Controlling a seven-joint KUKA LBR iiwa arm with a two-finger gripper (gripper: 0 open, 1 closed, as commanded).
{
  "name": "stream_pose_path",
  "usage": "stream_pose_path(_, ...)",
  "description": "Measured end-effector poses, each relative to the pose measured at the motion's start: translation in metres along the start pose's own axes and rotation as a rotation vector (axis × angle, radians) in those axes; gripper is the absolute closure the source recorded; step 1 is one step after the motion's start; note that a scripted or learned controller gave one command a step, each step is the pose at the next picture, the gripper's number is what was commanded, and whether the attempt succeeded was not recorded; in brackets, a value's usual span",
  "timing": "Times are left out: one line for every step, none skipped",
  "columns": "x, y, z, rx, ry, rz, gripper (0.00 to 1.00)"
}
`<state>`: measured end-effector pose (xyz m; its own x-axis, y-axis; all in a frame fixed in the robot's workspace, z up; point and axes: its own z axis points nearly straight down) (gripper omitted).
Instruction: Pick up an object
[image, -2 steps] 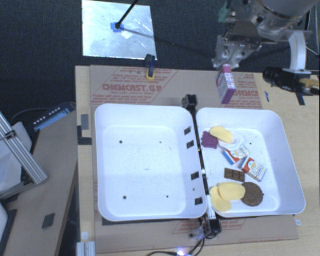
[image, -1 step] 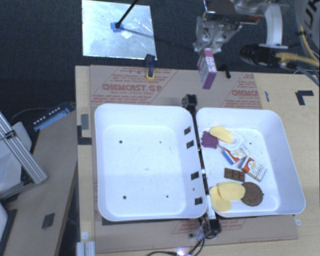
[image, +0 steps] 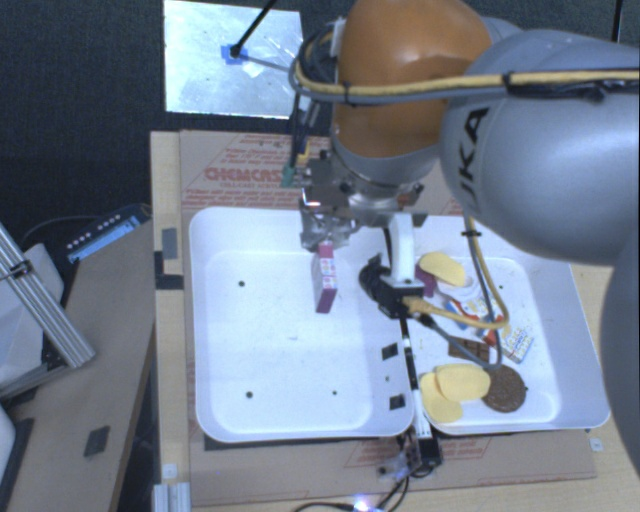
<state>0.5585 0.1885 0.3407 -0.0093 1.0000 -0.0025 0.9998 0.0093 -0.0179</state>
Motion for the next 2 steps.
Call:
stream_pose_path(0.047,-0.028,-0.043,-0.021,0.006,0.0,1.0)
stream_pose_path(0.046,-0.072,-0.204,-0.035,0.013,0.001,1.0)
